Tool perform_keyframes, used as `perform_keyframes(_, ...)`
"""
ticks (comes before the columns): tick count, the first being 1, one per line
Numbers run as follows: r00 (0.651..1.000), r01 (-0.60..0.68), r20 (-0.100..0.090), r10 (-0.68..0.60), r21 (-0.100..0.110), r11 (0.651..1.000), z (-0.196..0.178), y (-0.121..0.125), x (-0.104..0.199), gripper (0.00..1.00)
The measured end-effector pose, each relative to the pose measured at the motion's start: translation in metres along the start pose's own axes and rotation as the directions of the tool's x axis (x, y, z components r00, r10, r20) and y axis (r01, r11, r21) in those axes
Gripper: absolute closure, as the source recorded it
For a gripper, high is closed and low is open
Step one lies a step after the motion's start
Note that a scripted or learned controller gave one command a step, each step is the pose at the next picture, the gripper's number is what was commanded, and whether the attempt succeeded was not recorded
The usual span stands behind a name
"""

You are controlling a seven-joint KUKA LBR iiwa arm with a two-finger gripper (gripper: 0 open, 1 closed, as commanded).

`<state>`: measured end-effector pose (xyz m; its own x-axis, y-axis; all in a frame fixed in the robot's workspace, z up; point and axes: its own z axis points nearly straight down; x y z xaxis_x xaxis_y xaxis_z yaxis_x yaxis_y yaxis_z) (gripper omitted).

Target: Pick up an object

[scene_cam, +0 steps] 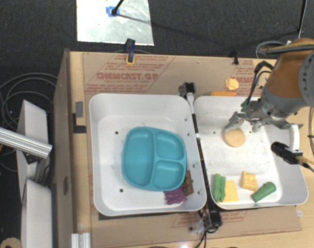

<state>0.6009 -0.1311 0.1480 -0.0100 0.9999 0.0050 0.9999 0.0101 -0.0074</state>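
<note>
The pincer [245,122] hangs over the upper part of the right bin [296,190], its two fingers spread apart, one pointing down-left and the other down-right. Nothing sits between them. Just below the gap, a round tan disc [234,137] lies flat on the bin floor; its upper edge lies right under the left finger [233,121], though whether they touch I cannot tell. The grey arm with its orange band [290,77] comes in from the right, above that bin.

Along the bin's lower edge lie a green stick [218,187] beside a yellow wedge [230,191], then a small yellow block [248,180] and a green cylinder [263,191], all well apart from the pincer.

In the left bin [103,154] a teal divided plate [153,158] lies flat, with a purple piece [173,196] and a brown piece [188,184] at its lower right rim. Both bins stand side by side on the bench [121,68].
</note>
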Motion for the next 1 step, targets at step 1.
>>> perform_keyframes(1,1.000,-0.003,0.005,0.004,-0.008,1.000,0.0619,0.0203,-0.0045,0.00)
